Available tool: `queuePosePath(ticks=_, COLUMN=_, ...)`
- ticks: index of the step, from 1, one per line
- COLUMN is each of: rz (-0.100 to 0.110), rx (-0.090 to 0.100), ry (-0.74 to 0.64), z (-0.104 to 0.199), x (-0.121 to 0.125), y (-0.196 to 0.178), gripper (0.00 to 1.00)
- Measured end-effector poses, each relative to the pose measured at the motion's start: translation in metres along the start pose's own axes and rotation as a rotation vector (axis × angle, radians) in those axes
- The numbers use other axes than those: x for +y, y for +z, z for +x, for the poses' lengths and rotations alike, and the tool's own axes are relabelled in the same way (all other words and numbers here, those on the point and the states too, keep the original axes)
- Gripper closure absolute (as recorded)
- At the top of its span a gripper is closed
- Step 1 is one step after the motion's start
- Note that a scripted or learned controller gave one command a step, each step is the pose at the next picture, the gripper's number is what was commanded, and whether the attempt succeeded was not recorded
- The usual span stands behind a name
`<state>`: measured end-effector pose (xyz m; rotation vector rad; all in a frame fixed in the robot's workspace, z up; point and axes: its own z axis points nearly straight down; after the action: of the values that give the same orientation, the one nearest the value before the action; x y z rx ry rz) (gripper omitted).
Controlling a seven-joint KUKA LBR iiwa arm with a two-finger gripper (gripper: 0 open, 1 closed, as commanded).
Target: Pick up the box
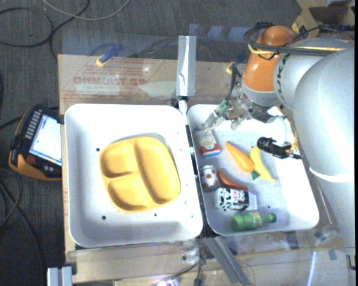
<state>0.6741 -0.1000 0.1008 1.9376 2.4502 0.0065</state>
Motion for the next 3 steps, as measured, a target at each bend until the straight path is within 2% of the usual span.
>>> queuePosePath(ticks=1, rz=0.014, rx=0.008, ry=-0.108, z=0.054, x=-0.022, y=-0.084, gripper=0.00)
queuePosePath(ticks=2, rz=0.016, rx=0.009, ry=-0.135, z=0.057, x=-0.040, y=-0.084, gripper=0.00)
queuePosePath(ticks=3, rz=0.016, rx=0.009, ry=-0.135, z=0.057, x=-0.040, y=-0.084, gripper=0.00)
